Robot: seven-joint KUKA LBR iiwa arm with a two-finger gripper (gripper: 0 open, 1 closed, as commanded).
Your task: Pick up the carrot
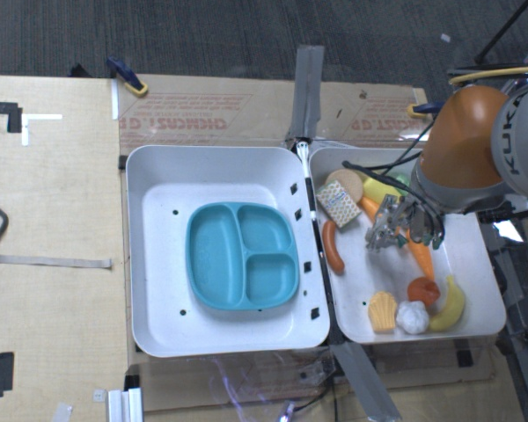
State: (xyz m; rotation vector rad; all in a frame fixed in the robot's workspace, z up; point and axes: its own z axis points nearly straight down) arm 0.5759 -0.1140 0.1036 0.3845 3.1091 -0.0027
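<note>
The gripper (pixel 389 234) hovers in the right bin (pixel 475 323); finger state unclear. The carrot (pixel 421 258) lies just right of it.

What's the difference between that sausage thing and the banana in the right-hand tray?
The sausage is reddish-brown; the banana is yellow. The sausage lies by the right bin's left wall, next to the divider, while the banana lies near its front right corner. The sausage lies apart from the other food, whereas the banana sits right beside a red, tomato-like piece and a white piece. Both are long, slightly curved and lie flat.
</note>
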